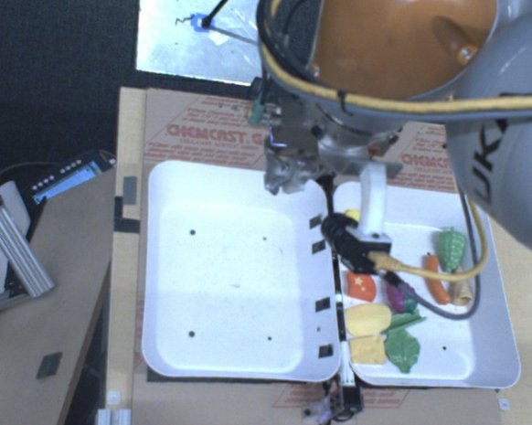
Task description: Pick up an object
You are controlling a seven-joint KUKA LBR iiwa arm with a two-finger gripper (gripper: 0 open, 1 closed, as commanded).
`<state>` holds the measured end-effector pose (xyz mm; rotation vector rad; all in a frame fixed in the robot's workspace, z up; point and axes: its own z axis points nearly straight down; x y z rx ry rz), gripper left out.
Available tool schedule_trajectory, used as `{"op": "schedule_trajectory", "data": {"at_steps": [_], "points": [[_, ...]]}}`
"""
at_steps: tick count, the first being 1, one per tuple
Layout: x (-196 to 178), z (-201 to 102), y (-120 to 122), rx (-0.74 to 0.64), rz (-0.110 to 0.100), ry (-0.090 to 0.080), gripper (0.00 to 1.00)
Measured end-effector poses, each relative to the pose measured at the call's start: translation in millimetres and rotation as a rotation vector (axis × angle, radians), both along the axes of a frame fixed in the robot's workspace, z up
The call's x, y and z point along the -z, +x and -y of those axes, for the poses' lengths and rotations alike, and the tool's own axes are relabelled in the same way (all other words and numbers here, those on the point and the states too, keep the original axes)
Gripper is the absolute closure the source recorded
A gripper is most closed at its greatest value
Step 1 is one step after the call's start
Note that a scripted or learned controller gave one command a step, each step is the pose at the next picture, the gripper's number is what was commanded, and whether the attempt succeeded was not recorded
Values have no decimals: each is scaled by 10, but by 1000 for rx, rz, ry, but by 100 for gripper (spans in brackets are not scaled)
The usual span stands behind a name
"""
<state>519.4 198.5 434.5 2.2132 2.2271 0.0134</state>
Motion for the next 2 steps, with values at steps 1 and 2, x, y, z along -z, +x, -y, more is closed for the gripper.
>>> {"op": "schedule_trajectory", "data": {"at_steps": [1,2], "points": [[1129,-374,-357,-3,-17,-7,100],[-130,-228,-320,0,5,1,100]]}}
